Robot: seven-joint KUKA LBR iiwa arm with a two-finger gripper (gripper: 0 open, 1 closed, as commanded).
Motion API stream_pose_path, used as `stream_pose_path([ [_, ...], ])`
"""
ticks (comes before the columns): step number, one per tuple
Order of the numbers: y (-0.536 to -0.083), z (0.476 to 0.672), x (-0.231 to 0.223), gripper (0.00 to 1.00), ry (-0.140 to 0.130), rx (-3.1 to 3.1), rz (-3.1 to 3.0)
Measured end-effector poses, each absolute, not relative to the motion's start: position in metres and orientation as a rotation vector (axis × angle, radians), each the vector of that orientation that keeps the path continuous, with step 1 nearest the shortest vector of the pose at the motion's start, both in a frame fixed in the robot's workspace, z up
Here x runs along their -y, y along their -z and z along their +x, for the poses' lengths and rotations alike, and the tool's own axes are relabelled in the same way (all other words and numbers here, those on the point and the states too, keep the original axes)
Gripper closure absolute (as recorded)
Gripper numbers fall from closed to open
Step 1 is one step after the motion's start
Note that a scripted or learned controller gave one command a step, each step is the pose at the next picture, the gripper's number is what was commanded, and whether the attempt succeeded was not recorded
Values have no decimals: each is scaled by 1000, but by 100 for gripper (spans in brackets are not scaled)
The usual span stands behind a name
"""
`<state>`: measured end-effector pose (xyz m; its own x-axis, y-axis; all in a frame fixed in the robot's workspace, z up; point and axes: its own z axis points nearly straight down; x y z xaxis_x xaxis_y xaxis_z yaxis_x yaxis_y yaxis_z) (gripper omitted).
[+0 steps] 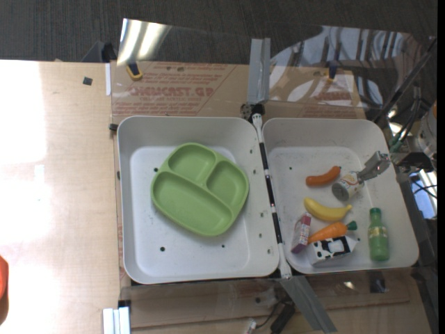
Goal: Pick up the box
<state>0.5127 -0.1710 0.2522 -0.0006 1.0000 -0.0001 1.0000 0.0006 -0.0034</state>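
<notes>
Box [334,250], maybe carton, in rt bin [389,139]

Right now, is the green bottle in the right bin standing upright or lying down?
Lying down. The green bottle rests flat on the floor of the right bin, its full side visible, cap toward the far wall, beside the orange carrot.

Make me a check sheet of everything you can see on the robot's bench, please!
Surface: wooden bench bearing two white bins, left bin and right bin.
Job's things: small black-and-white box lying at the right bin's near edge, untouched.
Clutter: green divided plate in the left bin; in the right bin a sausage, banana, carrot, green bottle, small pink packet.
Hand: hand low over the right bin beside the sausage, far from the box.
Cables: dark cables at the right.
Surroundings: clear panels behind the bins.
</notes>
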Motion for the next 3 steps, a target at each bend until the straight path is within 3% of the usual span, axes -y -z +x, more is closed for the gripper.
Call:
stream_pose_path([
  [1, -152, 619, 177, 0, -3, 2142, -2298],
  [2, -104, 583, 201, 0, -2, 2207, -2235],
  [3, -113, 583, 202, 100, -1, 2206, -2239],
])
